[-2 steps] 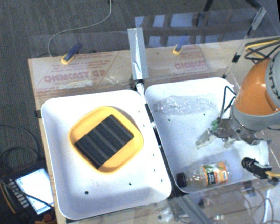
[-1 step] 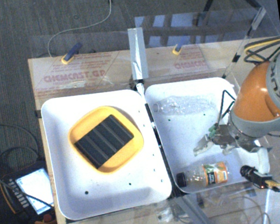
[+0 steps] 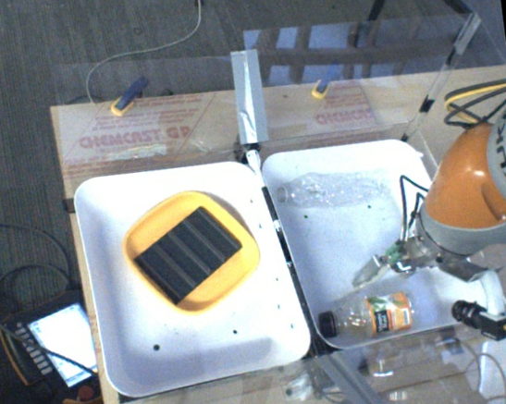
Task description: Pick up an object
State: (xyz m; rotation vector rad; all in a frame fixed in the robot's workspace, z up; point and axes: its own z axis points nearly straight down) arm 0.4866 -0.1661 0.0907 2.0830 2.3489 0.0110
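Camera view: grasp approach, right bin

Nearest: bottle [image 3: 370, 316] lies on its side at the right bin's [image 3: 332, 232] front wall. Gripper [image 3: 394, 259] hovers just behind it; jaws' state: cannot tell. Judgement: descend centred across the bottle's body, clear of the wall. Farther left: yellow tray [image 3: 192, 250], 1 dark insert.

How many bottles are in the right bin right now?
1. A clear plastic bottle with an orange label lies on its side along the right bin's near edge. The arm's wrist covers part of that bin, so another could be hidden there.
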